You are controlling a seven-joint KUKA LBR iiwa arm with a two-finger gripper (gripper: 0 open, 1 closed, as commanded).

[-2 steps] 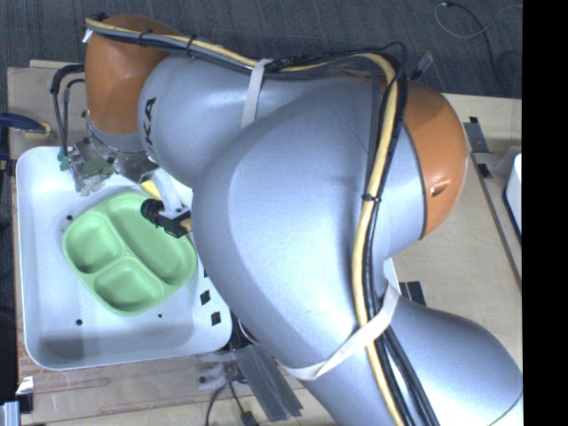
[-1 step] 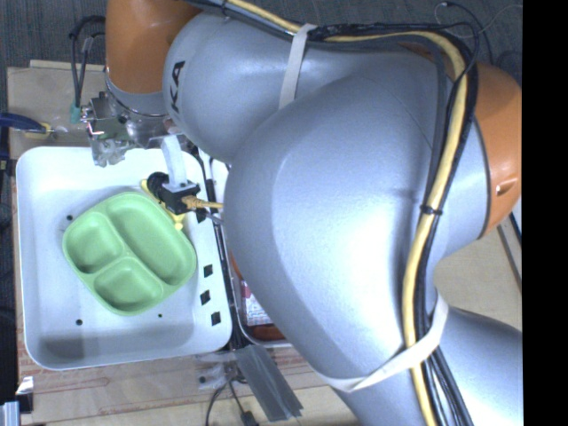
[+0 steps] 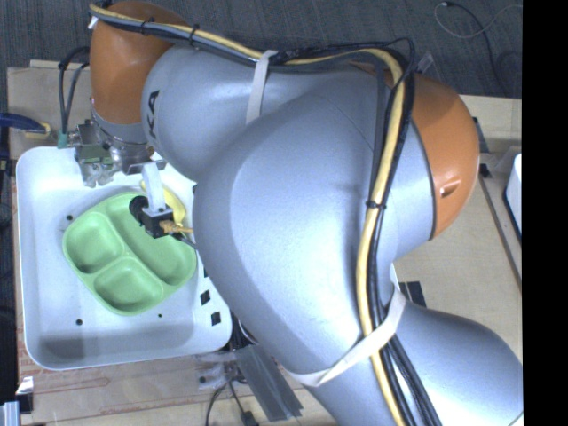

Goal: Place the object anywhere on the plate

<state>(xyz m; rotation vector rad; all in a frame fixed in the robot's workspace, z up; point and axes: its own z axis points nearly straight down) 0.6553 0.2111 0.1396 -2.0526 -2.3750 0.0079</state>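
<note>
Item 1, arm: grey and very large in the frame, entering from 3 o'clock and covering the centre and right of the scene; we note an orange band at 11 o'clock of the frame, just above the wrist, and black and yellow cables strapped along the casing. Item 2, gripper: metallic, directly below the orange band, over the far left part of the left bin, at 11 o'clock from the plate and apart from its rim; we cannot tell whether it is released, clenched or grasping anything. Item 3, left bin: shallow, white, resting on a wooden bench; we record small dark holes in its floor at 6 o'clock from the plate and small black squares on its right wall at 4 o'clock from the plate. Item 4, plate: pale green, divided into three compartments, lying flat on the floor of the left bin, its 3 o'clock edge close under the arm; the compartments we can see show plain green. Item 5, yellow thing: the one candidate we can make out for the task's object, just beside the plate's rim at 2 o'clock, largely hidden by the arm; we cannot tell what it is, nor whether it touches the plate. Item 6, dark carpet: at 12 o'clock of the frame, beyond the bench, with a thin pale cable looped on it at 1 o'clock
</note>
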